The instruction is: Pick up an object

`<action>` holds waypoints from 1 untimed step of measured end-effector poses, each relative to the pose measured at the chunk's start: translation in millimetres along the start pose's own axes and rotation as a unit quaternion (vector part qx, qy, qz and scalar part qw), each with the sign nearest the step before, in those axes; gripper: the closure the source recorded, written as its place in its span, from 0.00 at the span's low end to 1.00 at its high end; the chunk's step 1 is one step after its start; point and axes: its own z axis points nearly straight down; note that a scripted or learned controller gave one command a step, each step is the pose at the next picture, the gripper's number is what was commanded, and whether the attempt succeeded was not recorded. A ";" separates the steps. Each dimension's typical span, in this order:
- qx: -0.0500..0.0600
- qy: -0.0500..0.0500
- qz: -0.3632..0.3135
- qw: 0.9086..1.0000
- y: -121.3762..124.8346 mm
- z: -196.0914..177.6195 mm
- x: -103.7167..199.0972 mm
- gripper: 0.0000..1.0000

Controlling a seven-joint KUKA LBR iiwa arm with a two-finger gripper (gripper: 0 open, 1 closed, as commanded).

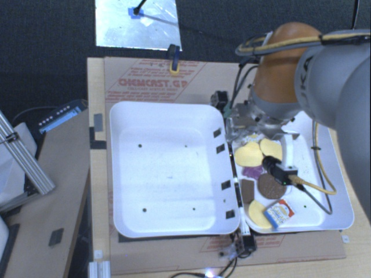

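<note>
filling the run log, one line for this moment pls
arm: over right bin | items: yellow discs, brown disc, packet | grasp: unseen

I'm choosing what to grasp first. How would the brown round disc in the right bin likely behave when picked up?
The brown disc looks flat and thin, so it probably lies low, leaving little edge to pinch. Being round, it might roll if tipped on edge. It sits crowded against the purple piece and the yellow pieces, so pushing it would likely shift them too.
</note>
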 end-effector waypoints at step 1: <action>0.010 0.001 0.000 1.000 -86.7 50.6 55.9 1.00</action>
